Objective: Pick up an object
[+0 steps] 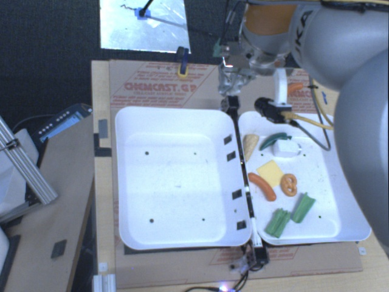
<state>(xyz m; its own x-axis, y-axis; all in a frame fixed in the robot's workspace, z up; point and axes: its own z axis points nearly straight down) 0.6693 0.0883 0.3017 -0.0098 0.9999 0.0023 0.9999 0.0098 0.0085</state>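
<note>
In the right bin [340, 224], green pieces [290, 214], sausage [262, 187], pretzel [289, 184] and cheese [271, 172] lay ungrasped. Farther back, the hand [231, 92] hung over the bins' far edge; its opening could not be determined. Pickup appeared outstanding.

- shallow white plastic bins [176, 181], smooth, faint sheen
- brown cardboard sheet with red print [152, 84], matt
- grey robot arm casing [352, 47], glossy, with smooth orange band [273, 11]
- square silver foil-like panel [143, 17], reflective
</note>
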